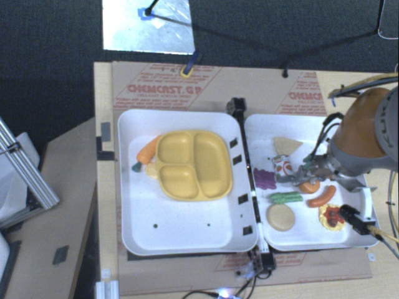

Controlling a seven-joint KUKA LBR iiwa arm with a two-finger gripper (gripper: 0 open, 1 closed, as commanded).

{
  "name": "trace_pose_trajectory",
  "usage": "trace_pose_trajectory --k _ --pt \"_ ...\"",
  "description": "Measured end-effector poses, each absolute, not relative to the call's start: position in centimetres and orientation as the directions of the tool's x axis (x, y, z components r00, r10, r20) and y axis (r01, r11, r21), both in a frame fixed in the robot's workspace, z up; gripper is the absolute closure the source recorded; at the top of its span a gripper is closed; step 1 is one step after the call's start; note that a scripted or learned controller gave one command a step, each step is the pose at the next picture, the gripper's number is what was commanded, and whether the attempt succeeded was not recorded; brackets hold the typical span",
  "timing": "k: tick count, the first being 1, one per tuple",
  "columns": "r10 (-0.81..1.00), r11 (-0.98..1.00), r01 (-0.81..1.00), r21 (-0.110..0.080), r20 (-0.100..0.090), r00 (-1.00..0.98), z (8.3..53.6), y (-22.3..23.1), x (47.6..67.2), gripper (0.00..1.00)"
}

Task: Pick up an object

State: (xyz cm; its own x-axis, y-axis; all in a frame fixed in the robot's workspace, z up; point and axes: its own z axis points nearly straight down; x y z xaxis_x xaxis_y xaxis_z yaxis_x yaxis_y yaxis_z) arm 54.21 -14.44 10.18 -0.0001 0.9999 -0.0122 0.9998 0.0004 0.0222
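My gripper (303,174) hangs low in the right bin (262,128), reaching in from the right. It is just above a small orange-red piece (310,186) and close beside a red-and-white can (282,165). Around it lie a purple grape bunch (265,179), a green pea pod (285,198), an orange sausage (321,196), a round tan bun (281,217), a tan wedge (287,145) and a yellow-and-red piece (330,217). Nothing is visibly lifted off the bin floor.
The left bin (131,229) holds a yellow divided plate (190,165) with a toy carrot (147,150) at its left side. A black divider (246,167) runs between the bins. The grey arm with its orange band (368,126) covers the right bin's far right side.
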Motion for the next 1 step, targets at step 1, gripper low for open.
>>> trace_pose_trajectory --k 1 --pt "1.000 0.004 1.000 0.008 -0.002 -0.004 16.53 -14.94 54.40 1.00"
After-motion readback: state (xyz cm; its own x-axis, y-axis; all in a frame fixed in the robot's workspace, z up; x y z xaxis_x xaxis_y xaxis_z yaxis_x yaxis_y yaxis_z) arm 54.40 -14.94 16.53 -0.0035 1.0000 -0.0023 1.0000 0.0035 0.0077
